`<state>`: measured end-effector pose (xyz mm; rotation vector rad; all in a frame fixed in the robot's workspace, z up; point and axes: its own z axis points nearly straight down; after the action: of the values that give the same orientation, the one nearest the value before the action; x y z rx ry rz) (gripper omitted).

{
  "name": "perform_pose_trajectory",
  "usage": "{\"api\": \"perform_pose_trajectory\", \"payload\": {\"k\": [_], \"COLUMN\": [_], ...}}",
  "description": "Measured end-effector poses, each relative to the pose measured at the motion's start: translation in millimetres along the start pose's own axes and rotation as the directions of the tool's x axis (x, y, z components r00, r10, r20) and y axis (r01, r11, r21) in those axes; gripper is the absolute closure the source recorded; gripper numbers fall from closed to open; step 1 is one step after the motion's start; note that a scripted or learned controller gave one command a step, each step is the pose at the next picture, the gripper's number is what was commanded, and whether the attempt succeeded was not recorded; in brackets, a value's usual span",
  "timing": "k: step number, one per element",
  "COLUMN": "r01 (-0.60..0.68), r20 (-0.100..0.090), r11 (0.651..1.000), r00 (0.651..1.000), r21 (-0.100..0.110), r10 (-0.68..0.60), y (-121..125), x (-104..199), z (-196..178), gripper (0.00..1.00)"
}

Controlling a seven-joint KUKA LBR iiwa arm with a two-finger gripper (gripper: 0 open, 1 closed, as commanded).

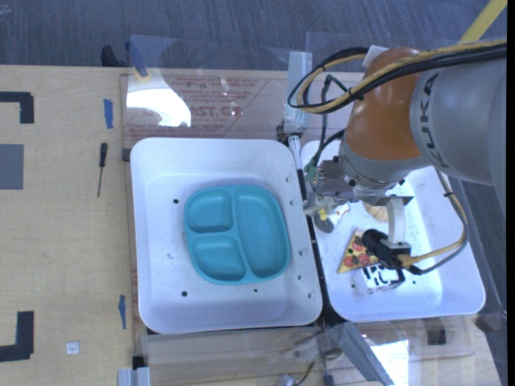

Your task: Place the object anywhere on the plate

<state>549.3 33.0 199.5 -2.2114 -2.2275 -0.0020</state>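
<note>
Item 1: plate, teal, smooth plastic, rounded rectangle divided into three compartments; set in the middle of the left bin, a shallow white tray with rounded corners.

Item 2: object, a flat triangular wedge resembling a pizza slice, yellow-orange with red spots; laid on the floor of the right bin, well apart from the plate.

Item 3: gripper, metallic, held over the right bin's left edge, just above the wedge in the view. Its opening cannot be told; nothing is seen gripped.
</note>
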Motion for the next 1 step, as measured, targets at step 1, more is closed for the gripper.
{"api": "perform_pose_trajectory", "payload": {"k": [1], "r01": [0.002], "r20": [-0.001], "r11": [1.000], "r00": [1.000], "r21": [-0.006], "r10": [-0.002], "y": [-24.7], "x": [79.3], "z": [-59.5], "gripper": [1.00]}}
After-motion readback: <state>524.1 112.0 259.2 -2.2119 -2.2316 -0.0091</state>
